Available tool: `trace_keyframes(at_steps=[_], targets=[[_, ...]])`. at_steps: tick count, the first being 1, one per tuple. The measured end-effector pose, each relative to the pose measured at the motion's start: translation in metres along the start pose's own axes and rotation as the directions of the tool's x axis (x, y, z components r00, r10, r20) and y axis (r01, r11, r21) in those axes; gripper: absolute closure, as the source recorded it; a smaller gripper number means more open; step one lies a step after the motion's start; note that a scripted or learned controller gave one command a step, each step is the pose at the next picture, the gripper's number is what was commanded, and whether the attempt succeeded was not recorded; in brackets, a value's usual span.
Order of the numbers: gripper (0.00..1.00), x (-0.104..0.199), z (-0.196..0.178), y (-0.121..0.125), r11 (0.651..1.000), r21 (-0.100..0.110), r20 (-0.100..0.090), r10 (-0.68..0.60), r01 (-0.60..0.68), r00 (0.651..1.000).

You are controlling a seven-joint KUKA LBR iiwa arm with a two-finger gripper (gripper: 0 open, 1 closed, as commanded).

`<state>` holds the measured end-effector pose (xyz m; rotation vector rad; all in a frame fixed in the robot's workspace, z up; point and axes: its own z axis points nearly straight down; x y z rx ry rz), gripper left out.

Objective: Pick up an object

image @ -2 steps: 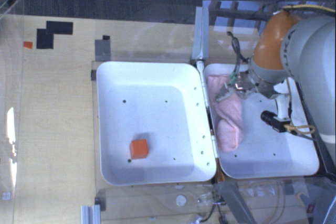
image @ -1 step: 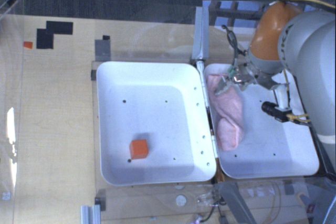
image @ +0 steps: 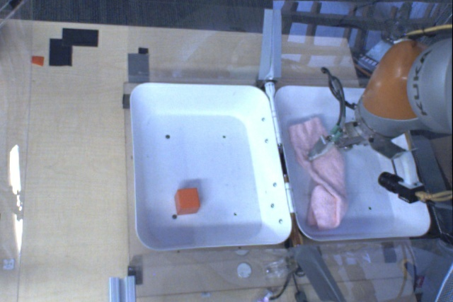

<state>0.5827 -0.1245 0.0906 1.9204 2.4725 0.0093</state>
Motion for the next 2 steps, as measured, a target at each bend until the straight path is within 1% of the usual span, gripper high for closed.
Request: trace_keyframes(at_steps=[1, 2], targets=[[0.00, 0.012, -0.008, 0.037, 0.976, 0.005, -0.004, -0.219, 0.219, 0.976], [0.00, 0.008, 0.001, 0.092, 1.000, 0.010, -0.005, -0.017, 0.017, 1.000]])
